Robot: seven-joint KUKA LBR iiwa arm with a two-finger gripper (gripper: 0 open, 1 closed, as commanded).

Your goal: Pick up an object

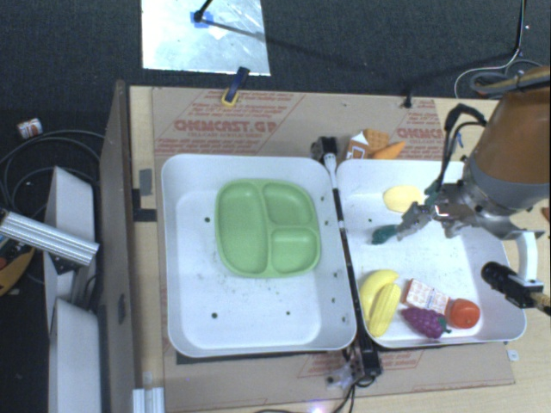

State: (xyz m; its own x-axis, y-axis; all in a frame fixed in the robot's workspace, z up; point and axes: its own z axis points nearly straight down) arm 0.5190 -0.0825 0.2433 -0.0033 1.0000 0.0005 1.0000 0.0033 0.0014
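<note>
Camera view: gripper low in the right bin, beside the yellow lemon

The gripper (392, 233) sits low in the right bin (499, 256), its dark teal-tipped end pointing left toward the bin's left wall. Whether its fingers are apart or together I cannot tell at this slant, and nothing visible is clamped between them. The closest candidate, a pale yellow toy lemon (402, 198), lies just beyond the tip on the far side; a toy banana (380, 298), a small red-and-white box (425, 296), a bunch of purple grapes (425, 322) and a red tomato (464, 313) crowd the near side.

To do this step well, my judgement is to centre over one object standing apart from its neighbours, the lemon being the easiest, and to close only once it sits squarely between the fingers; a round shape could squirt out of an off-centre pinch.

A green divided plate (265, 229) lies in the left bin (189, 256). Both bins rest on a brown board covering the tabletop (258, 119), with cables and dark floor around.
</note>
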